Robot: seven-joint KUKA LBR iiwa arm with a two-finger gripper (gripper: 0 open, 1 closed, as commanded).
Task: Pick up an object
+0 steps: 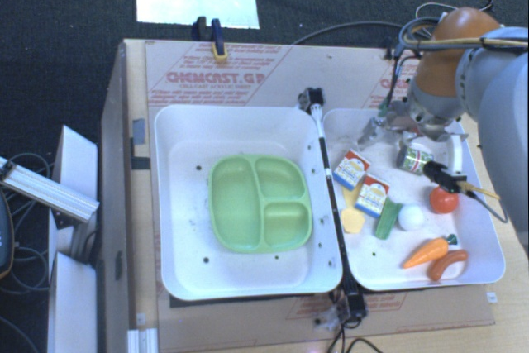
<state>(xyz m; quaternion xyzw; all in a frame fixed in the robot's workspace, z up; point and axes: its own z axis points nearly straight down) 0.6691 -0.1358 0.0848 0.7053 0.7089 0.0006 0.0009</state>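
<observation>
Over the right bin (488,260) the gripper (395,126) hovers near the can (413,156), probably lining up a grab; can't tell if the jaws are apart or together.

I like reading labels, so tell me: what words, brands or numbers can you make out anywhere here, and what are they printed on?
"CHEMCAST GP": red letters on the brown protective sheet covering the bench behind the bins; the same print repeats faintly across it, too blurred to read.
Two small cartons in the right bin: printed fronts, too small to read.
Small can near the tool: label unreadable.
</observation>
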